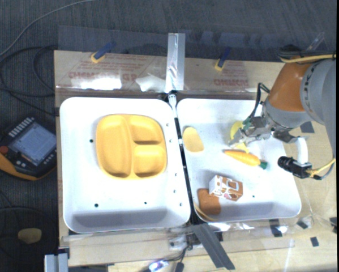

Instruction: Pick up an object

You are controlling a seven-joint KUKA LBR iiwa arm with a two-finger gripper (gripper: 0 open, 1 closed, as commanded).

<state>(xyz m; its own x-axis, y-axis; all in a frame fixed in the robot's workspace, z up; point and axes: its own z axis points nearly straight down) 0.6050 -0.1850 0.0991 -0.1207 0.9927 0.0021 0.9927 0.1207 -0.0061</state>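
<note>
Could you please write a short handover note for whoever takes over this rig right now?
End effector: low in the right bin, at its upper right, beside a yellow item and just above the carrot. Whether it is open or shut cannot be told; nothing is visibly held.
Right bin also holds a yellow oval, a small carton and a brown piece.
Left bin holds a yellow tray.
Done: nothing visibly picked up.
Left: grasp one object and lift it.
</note>
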